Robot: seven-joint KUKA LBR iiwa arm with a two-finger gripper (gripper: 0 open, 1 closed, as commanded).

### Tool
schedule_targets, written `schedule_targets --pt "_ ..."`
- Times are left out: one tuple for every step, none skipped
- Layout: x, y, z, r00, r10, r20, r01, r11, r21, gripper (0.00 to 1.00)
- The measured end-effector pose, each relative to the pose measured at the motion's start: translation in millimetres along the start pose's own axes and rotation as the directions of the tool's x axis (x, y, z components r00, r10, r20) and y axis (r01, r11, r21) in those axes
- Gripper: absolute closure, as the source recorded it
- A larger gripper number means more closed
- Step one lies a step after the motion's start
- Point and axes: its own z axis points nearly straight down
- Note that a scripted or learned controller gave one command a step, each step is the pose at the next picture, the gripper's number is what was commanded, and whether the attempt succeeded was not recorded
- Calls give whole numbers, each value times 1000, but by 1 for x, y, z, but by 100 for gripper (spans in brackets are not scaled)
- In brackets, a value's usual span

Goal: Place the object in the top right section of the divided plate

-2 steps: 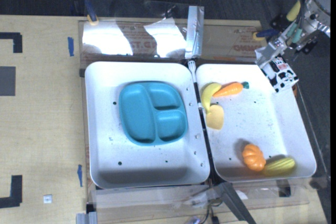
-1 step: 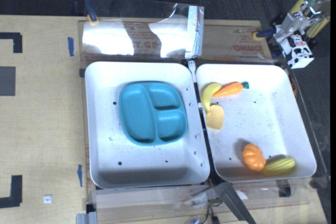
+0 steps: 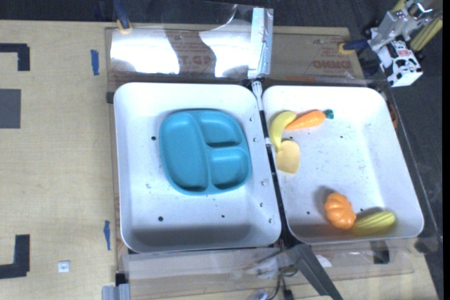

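Camera view from above the bench: we are looking down on two shallow white bins sitting side by side, and we are reading them from left to right. Farthest from the gripper, the left bin (image 3: 133,221) is holding a blue divided plate (image 3: 205,150), one large section on its left and two smaller ones on its right, all lying well down and left of the gripper. Crossing the shared rim, we are seeing the right bin (image 3: 365,151) carrying the toy food. A yellow banana (image 3: 279,124) is curving against the bin's left wall, with a pale yellow piece (image 3: 288,157) touching it just below, and an orange carrot (image 3: 306,120) with a green tip is lying just beside the banana, pointing up toward the gripper. Nearer the bin's lower edge, a small orange pumpkin (image 3: 339,211) is sitting against a yellow-green piece (image 3: 373,222) on its right; both are resting well below the gripper. At the top right, beyond the bin's far corner, the gripper (image 3: 402,67) is hanging over the dark floor, clear of both bins and of every toy. We are unable to tell from this angle whether it is open or closed, and nothing is showing in its grasp.
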Motion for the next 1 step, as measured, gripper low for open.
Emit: schedule_targets --pt "-56 27 13 978 -208 -5 208 978 5 100"
